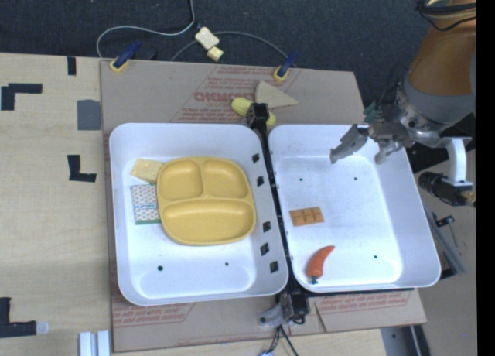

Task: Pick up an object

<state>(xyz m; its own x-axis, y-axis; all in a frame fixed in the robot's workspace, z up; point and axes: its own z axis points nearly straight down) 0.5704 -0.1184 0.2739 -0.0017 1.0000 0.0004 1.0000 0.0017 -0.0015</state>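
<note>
In the right bin lie a small brown waffle-like tile near the middle and an orange-red chilli pepper toward the front. My gripper hangs over the bin's far right part, its two fingers spread open with nothing between them. It is well back and to the right of both objects. The left bin holds a yellow divided plate, a pale yellow wedge and a small patterned card tucked at the plate's left.
A black clip strip runs along the seam between the bins. Behind the bins on the cardboard sit a yellow object and a tan wedge. A cable crosses the dark floor at the back.
</note>
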